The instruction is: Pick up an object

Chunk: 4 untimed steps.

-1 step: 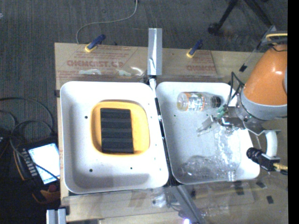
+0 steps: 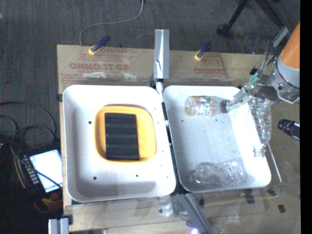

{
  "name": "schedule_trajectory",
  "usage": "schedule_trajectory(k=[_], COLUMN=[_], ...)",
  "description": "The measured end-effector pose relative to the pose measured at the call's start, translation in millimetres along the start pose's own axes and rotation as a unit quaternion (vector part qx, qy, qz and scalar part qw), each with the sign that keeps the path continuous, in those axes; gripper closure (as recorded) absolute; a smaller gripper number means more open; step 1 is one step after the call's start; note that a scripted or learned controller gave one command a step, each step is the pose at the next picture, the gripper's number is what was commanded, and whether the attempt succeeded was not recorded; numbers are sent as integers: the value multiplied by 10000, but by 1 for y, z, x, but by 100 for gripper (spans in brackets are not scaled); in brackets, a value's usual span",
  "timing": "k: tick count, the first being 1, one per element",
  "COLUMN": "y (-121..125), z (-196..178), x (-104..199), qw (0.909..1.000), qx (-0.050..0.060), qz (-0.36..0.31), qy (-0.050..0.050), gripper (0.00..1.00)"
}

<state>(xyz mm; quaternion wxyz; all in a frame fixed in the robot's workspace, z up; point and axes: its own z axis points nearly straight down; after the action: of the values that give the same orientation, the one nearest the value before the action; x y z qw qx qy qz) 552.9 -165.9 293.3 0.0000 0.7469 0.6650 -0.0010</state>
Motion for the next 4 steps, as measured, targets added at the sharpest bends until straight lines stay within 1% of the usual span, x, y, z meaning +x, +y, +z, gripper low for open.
schedule_trajectory(k=[1, 2, 3, 4], y=[48, 115, 115, 50], z=[44, 139, 199, 197], x=[35, 40, 22, 19], qw=[9999, 9980, 9905, 9894], qx=[10, -57, -20, -120], qz=[-133, -624, -1377, -1445], qy=[-2, -7, -11, -23], gripper=[0, 0, 0, 0])
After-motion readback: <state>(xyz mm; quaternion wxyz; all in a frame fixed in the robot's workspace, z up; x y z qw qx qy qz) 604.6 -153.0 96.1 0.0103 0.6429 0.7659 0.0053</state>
